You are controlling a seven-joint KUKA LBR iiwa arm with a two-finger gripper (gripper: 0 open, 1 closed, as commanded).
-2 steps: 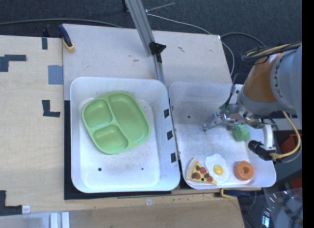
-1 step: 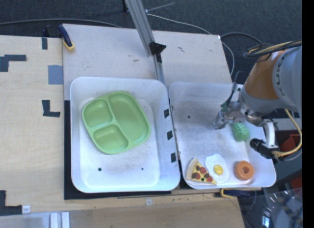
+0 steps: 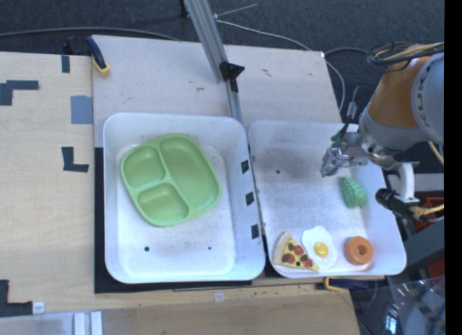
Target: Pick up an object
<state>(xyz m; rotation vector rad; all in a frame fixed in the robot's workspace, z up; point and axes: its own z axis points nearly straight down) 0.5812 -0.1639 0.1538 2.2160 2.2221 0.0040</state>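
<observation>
The right bin [image 3: 289, 182] holds a green knobbly toy [image 3: 354, 191] near its right side. Along its front edge lie a pizza slice [image 3: 294, 252], a fried egg [image 3: 318, 244] and an orange doughnut [image 3: 358, 250]. My gripper [image 3: 332, 163] hangs over the right bin's upper right part, just left of and above the green toy, and apart from it. Nothing shows between its fingers.
The left bin [image 3: 123, 254] carries a green divided plate [image 3: 170, 179]. A metal camera pole [image 3: 209, 27] slants down to the gap between the bins. A yellow and blue clamp [image 3: 97, 55] lies at the bench's far left corner.
</observation>
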